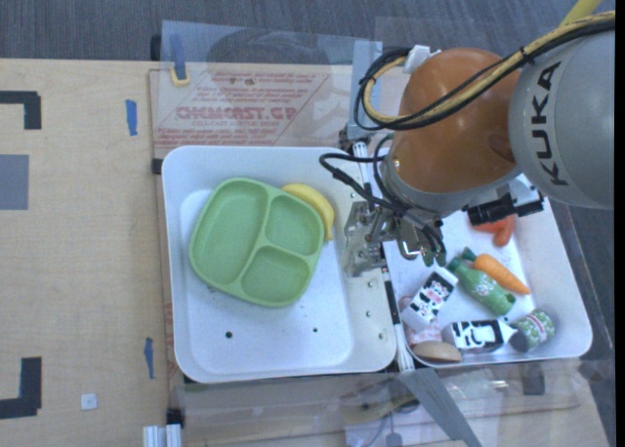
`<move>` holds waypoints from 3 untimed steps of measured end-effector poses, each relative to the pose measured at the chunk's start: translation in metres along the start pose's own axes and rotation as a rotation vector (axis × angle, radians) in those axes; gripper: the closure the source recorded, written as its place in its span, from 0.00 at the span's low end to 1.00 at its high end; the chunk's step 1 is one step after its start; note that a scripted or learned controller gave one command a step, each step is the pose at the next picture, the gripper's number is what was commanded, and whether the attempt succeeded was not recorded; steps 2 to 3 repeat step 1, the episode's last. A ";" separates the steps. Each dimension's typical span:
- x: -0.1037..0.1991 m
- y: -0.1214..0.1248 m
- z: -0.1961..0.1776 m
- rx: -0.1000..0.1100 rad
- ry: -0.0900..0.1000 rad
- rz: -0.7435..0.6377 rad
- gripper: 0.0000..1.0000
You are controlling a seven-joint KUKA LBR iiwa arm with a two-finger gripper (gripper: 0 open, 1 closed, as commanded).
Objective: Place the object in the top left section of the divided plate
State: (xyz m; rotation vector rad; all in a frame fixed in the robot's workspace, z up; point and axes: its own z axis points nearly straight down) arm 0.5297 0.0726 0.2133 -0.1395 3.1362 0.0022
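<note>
Green divided plate (258,240) sits in the left bin (195,347), tilted, so its "top left" section is ambiguous from here; I'd read it as the compartment toward 11 o'clock. A yellow banana-like item (314,203) lies against the plate's rim at its 2 o'clock, touching the rim but outside the plate, not in any section. It may be the target object, but I can't confirm that. The arm (459,123) reaches in from 3 o'clock, and the claw (376,240) hangs over the divider between the two bins, just beside the plate's 3 o'clock edge. Claw state: cannot tell, the metal parts blur together and nothing is visibly gripped. The right bin (566,240) holds the remaining stock: a carrot (503,273), a green bottle (483,286), a black-and-white carton (431,297) and a few small pieces near 5 o'clock, clustered toward the near wall. My read: either pre-grasp or a missed placement. The plate is empty, so the task is not done. Risk: the plate is light and loose in the bin, so a nudge from the claw could slide it.
</note>
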 end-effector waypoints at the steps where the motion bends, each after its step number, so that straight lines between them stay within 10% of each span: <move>1: -0.086 -0.029 0.028 0.000 -0.005 -0.067 1.00; 3: -0.086 -0.029 0.028 0.000 -0.005 -0.067 1.00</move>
